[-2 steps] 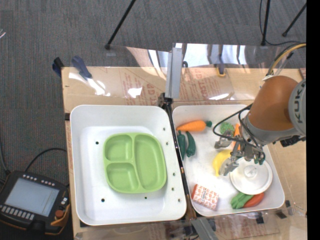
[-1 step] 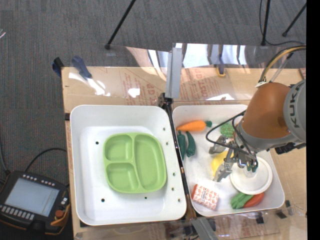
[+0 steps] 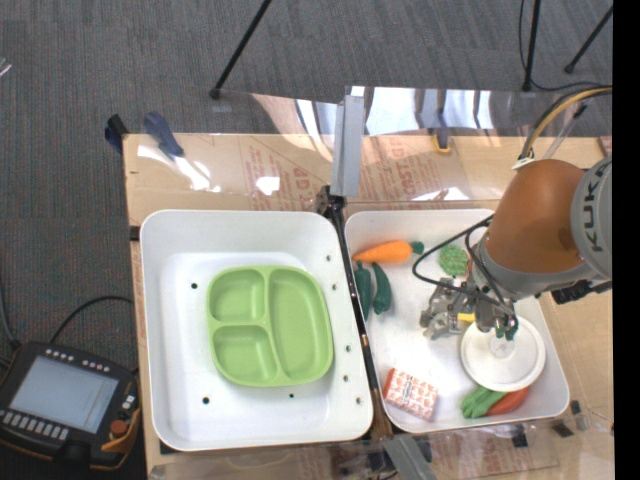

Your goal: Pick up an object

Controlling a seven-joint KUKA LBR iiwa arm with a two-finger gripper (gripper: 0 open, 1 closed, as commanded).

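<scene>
Two white bins (image 3: pixel 160 268) side by side; gripper (image 3: pixel 470 313) low in right bin (image 3: pixel 400 228), just above white plate (image 3: pixel 503 360), near carrot (image 3: pixel 385 253). Cannot tell whether open or closed.

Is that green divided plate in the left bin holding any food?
Empty. All three compartments of the green divided plastic plate show bare green, lying flat in the left white bin.

Reads "KUK", white letters running down the grey arm (image 3: pixel 592 218) at right. Red print across the cardboard bench top (image 3: pixel 400 173), too blurred to read.
</scene>
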